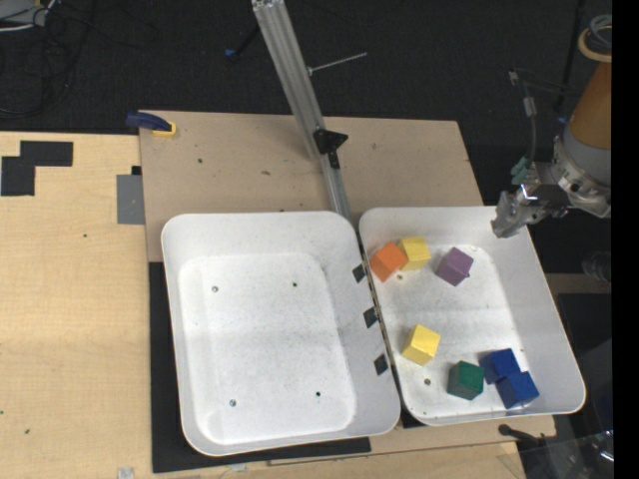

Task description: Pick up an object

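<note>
Currently the hand (511, 214) hangs over the upper right rim of the right bin (559, 342); whether it is apart or together cannot be told, and nothing is seen in it. The nearest candidate is the purple cube (455, 265), lying apart from the others in the bin's upper part. Left of it, an orange cube (388, 259) and a yellow cube (416, 252) touch each other. A second yellow cube (422, 343) sits alone mid-bin; a green cube (465, 380) and two blue blocks (509, 376) crowd the lower right corner. The cubes look small, light and rigid; grip across two opposite flat faces. The purple cube has free room on all sides; the blue blocks lie close to the rim. The left bin (190, 247) adjoins across the divider
</note>
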Motion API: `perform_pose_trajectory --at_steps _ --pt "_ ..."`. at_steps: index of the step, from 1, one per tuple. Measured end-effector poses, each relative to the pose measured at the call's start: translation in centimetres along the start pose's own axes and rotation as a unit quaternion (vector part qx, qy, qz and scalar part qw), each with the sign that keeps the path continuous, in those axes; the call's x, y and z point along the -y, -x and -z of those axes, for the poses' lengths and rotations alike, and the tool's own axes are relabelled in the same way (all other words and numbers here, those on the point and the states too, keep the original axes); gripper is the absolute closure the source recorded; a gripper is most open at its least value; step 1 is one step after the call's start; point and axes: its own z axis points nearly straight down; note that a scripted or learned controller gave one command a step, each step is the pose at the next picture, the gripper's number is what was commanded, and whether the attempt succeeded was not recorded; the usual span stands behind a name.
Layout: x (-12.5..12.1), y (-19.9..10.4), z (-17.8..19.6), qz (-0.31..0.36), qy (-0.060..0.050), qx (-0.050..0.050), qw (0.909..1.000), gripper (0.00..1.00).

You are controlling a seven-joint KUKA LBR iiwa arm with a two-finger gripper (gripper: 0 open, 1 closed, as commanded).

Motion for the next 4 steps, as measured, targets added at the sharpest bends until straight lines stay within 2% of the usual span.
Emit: perform_pose_trajectory --at_steps 2,3,4 --pt "-0.2 -9.0 -0.3 0.001 -0.004 -0.002 1.0000 1.00" --pt "-0.1 -14.3 -2.4 0.001 -0.005 -0.002 1.0000 1.00" --pt "0.0 -20.0 -2.1 0.001 -0.004 -0.002 1.0000 1.00"
